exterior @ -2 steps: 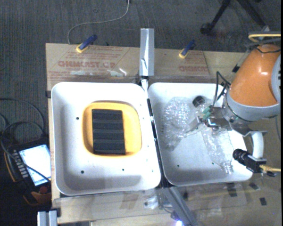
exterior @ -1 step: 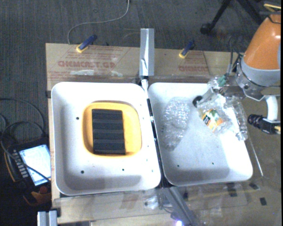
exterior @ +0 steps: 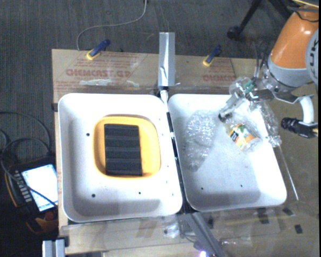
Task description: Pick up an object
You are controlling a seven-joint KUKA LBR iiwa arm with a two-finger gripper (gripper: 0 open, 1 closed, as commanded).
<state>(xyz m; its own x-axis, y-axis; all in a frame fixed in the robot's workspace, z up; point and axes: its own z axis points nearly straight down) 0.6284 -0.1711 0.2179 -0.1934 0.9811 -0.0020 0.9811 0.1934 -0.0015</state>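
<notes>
Gripper (exterior: 245,98), jaws state can't be told, sits over the right bin (exterior: 267,189) near its far right corner, just above a clear plastic bag (exterior: 245,133) with orange contents: probably light, crinkly, slippery, best pinched at a bunched fold.

The grey arm with its orange band (exterior: 294,47) enters from about two o'clock. Its gripper (exterior: 241,98) points toward eight o'clock, low and tilted downward.

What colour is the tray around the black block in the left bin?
Yellow tray, camera view.
</notes>
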